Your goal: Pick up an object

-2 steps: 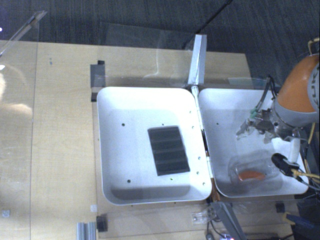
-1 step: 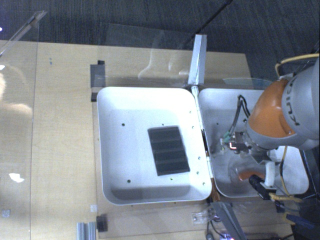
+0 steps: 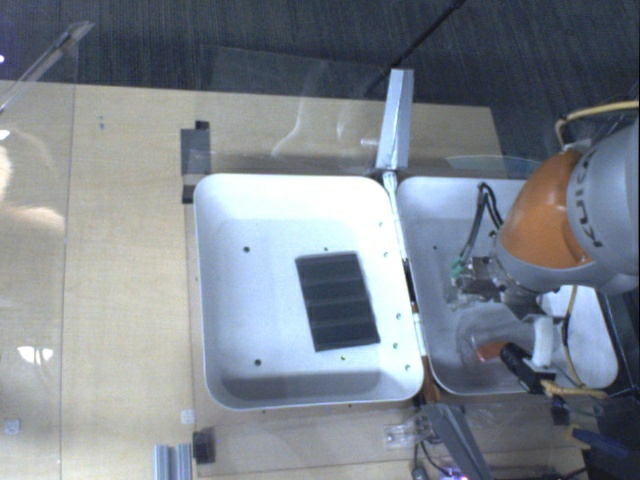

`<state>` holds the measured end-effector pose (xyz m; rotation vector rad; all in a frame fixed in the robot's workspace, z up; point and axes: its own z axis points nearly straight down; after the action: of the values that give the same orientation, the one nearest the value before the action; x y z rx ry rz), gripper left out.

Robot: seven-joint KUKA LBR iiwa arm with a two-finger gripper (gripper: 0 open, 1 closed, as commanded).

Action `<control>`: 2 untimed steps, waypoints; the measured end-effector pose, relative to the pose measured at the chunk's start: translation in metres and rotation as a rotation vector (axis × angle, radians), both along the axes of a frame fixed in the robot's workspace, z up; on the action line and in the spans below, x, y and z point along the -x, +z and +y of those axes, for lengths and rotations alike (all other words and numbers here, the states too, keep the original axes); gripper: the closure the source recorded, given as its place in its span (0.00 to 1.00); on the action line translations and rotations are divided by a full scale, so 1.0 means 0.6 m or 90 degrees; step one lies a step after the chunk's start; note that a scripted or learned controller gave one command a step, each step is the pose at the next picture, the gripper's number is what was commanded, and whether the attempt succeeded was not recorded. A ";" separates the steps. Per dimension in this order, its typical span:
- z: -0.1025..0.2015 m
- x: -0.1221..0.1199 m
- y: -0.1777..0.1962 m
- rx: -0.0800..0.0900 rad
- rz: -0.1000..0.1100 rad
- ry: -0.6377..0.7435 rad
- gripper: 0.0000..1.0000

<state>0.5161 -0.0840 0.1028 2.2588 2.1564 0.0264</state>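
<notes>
Light wooden bench top (image 3: 110, 298) fills my view, with dark grey carpet (image 3: 250, 18) beyond its far edge. Nearest me, at the lower right, I note a small orange-brown object (image 3: 490, 349) lying on the floor of the right-hand shallow white bin (image 3: 430, 258), beside a clear rounded item I cannot identify. My gripper (image 3: 478, 286) hangs just above that spot, below the grey arm with its orange band (image 3: 545, 218); whether it is released or clenched I cannot tell. Left of it, the left-hand shallow white bin (image 3: 230, 268) holds a flat dark grey ribbed rectangular pad (image 3: 337, 300), lying slightly askew. Farther back, an upright grey metal post (image 3: 395, 118) stands between both bins.
</notes>
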 end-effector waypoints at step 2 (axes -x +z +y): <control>-0.005 -0.101 -0.022 -0.002 0.007 -0.064 0.00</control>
<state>0.5769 -0.0872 0.0894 2.3715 2.0454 0.0148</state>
